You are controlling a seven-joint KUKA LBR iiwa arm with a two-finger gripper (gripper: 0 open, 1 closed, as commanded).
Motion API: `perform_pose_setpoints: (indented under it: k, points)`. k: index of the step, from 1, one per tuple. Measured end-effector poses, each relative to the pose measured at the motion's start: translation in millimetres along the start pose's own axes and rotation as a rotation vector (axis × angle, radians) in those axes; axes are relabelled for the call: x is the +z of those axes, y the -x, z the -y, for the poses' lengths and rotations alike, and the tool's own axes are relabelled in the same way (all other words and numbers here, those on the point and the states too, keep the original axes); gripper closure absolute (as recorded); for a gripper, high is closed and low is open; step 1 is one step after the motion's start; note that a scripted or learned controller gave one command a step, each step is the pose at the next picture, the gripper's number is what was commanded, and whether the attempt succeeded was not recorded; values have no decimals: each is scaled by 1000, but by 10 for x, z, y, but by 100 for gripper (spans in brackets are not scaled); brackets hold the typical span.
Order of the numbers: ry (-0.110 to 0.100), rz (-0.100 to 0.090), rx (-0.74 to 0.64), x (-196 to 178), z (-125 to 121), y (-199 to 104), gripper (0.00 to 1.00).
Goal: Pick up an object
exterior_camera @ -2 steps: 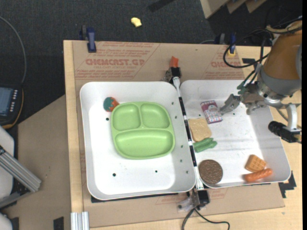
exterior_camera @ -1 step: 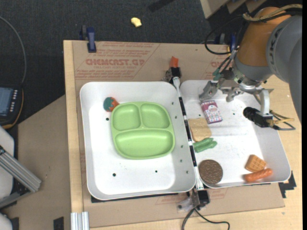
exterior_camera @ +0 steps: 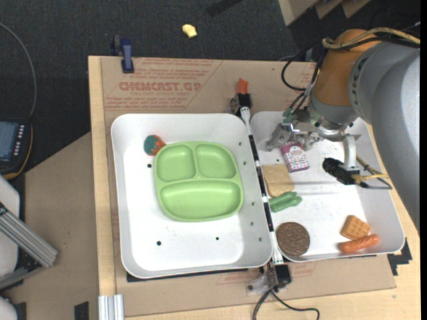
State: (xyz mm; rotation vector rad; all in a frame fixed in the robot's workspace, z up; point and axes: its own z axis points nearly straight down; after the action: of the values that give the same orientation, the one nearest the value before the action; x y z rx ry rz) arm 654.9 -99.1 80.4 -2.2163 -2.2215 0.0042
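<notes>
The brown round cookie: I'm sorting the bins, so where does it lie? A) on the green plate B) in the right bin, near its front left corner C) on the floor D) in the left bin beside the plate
B: the cookie lies in the right bin, near its front left corner.

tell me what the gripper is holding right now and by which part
It cannot be told. The two-finger gripper sits low in the right white bin, just above the small pink-and-white packet, but no object shows between its fingers.

Blue clamp, yellow scrap
</notes>
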Motion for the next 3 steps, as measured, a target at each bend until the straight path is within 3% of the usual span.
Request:
perform_pose_setpoints:
  k: [1,2,3]
  points:
    - [8,1,1,-45,-122,-29,0]
    - [4,1,2,-46,-82,-50,0]
    - [1,0,3,-42,183,-2,0]
